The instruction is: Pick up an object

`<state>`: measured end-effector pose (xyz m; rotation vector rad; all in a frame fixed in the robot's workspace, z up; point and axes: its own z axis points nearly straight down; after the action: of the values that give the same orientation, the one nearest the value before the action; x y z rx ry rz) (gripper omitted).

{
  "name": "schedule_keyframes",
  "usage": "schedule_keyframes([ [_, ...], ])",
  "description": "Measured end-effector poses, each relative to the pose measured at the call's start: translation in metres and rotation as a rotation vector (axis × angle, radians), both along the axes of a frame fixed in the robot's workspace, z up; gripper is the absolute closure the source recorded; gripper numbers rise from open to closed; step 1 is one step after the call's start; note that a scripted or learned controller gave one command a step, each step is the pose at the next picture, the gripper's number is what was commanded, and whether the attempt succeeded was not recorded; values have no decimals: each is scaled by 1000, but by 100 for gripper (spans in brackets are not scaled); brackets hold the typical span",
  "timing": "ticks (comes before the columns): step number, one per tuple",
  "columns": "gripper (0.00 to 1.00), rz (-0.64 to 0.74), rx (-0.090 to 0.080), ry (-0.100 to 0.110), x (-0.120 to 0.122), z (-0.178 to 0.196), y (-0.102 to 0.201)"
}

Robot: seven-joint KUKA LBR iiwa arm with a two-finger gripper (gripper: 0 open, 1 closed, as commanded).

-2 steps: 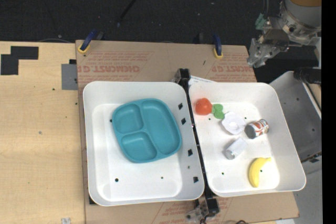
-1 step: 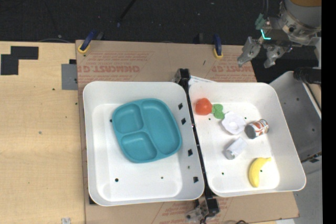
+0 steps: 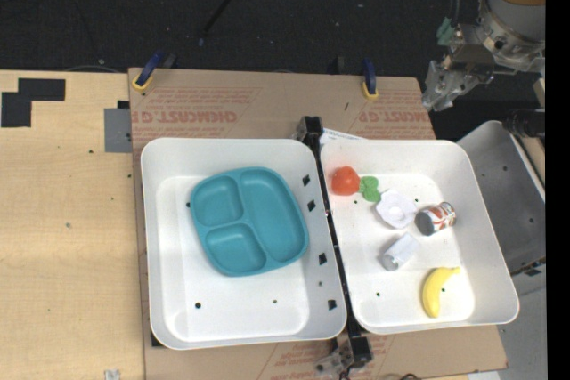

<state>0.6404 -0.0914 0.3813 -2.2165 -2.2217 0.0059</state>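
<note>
Tool parked up high, nothing picked yet

Table [image 3: 62, 218] is tan board, black backdrop behind. Left bin [image 3: 169, 316] holds a teal divided plate [image 3: 248, 220]; right bin [image 3: 485, 298] has the banana [image 3: 438, 289], small can [image 3: 435, 217], white cup [image 3: 395, 211] and tomato [image 3: 346, 181]. Tool [image 3: 445, 89] hangs beyond the bin's far right corner, can't tell its state. Looks like approach stage: next it must swing over and drop onto something.

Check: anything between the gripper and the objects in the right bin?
Nothing visible. The gripper hangs beyond the right bin's far corner, over the bench. The tomato, can and banana lie uncovered.
</note>
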Motion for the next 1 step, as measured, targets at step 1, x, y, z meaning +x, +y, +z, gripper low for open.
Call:
schedule_keyframes([
  [1,0,0,0,1,0,0,0],
])
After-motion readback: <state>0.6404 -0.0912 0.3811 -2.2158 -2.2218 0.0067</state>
